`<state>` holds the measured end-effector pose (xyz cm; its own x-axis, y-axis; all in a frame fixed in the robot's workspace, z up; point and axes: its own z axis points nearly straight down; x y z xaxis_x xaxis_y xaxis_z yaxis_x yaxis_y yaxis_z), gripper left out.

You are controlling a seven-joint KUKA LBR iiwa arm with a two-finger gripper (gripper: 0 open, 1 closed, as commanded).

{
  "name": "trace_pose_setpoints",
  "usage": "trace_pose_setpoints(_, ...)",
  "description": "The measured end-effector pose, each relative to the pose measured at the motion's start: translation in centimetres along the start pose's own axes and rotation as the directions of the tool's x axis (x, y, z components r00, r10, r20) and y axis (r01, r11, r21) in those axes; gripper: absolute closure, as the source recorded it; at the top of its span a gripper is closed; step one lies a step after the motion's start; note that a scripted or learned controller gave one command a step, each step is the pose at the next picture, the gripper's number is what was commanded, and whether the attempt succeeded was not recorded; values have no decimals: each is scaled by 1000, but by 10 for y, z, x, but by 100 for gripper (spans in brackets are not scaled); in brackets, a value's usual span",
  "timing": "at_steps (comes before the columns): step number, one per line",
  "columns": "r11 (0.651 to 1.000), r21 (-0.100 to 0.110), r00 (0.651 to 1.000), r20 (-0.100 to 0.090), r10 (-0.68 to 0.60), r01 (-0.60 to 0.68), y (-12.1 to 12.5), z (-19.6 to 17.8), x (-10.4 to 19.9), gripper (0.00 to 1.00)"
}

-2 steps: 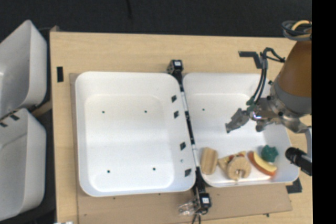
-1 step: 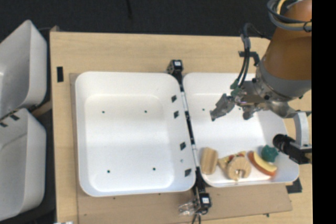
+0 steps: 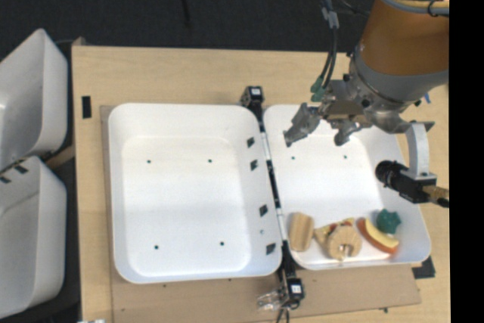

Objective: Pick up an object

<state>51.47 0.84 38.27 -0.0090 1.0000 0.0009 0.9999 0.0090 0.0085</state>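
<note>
Along the near edge of the right bin (image 3: 333, 170) lie a tan wooden block (image 3: 300, 231), a pale wooden piece (image 3: 339, 238), a red and cream apple slice (image 3: 376, 236) and a small green object (image 3: 388, 220). My gripper (image 3: 321, 129) hangs above the far part of this bin, its two dark fingers spread apart and open, with nothing between them. The objects lie well toward the camera from it.
The left bin (image 3: 181, 185) sits beside the right one, parted by a ridge with black clips (image 3: 266, 185). A black fitting (image 3: 401, 179) juts over the right bin's right side. White chairs (image 3: 26, 163) stand left of the bench.
</note>
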Motion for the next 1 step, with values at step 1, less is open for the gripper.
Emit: trace_pose_setpoints(1, 1000, -4, 1000, -1, 0, 0, 43, -78, 76, 0)
